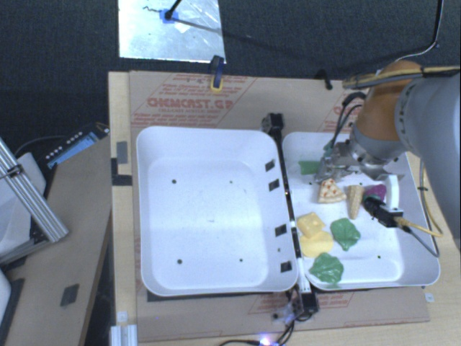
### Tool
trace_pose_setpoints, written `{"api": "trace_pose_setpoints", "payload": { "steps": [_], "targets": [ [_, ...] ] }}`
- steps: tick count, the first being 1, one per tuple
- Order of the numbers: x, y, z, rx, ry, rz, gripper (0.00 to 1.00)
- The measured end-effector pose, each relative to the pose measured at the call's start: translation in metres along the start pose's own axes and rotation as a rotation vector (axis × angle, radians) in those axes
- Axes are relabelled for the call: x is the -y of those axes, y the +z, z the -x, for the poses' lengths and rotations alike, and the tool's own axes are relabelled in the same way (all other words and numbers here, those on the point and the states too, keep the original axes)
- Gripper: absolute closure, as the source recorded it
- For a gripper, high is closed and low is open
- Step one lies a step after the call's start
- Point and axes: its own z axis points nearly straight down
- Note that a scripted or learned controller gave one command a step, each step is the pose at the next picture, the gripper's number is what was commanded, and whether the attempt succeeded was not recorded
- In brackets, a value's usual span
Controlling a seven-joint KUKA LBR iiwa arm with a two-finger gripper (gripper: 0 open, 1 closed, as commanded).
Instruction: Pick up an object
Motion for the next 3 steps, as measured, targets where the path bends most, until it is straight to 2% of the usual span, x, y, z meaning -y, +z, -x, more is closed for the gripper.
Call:
{"api": "trace_pose_setpoints", "payload": {
  "steps": [1, 2, 3],
  "targets": [
    [-0.048, -0.095, -0.043, 0.000, -0.003, 0.008, 1.00],
    [-0.045, -0.088, -0.117, -0.002, -0.004, -0.003, 1.00],
    [0.025, -0.155, -0.113, -0.002, 0.006, -0.002, 1.00]
  ]
}}
